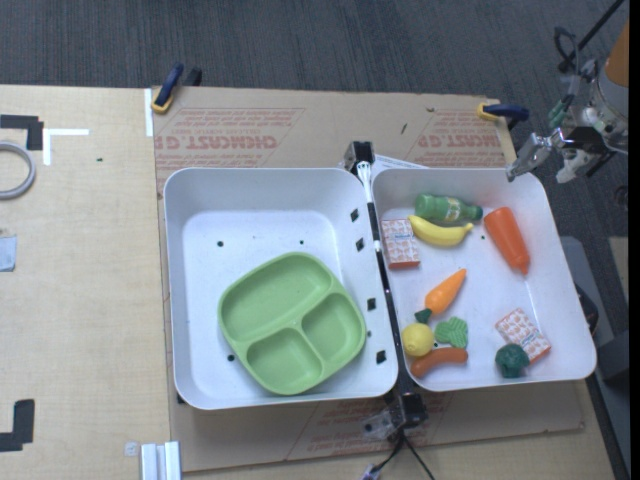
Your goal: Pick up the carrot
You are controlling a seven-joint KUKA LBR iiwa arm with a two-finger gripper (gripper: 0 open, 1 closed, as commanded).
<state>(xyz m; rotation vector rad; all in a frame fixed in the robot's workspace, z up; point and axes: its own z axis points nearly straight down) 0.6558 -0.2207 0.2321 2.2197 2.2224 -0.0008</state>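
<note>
Carrot (445, 291): mid right bin (560, 268), open floor toward its right wall.
Hand (545, 153): above the bin's far right corner; fingers seemingly apart, holding nothing.

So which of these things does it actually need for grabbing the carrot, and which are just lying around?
For the job:
- carrot, in the right bin
- gripper, above that bin's far right corner

Just lying about:
- banana
- green bottle
- lemon
- big orange-red vegetable
- green divided plate, in the left bin
</note>
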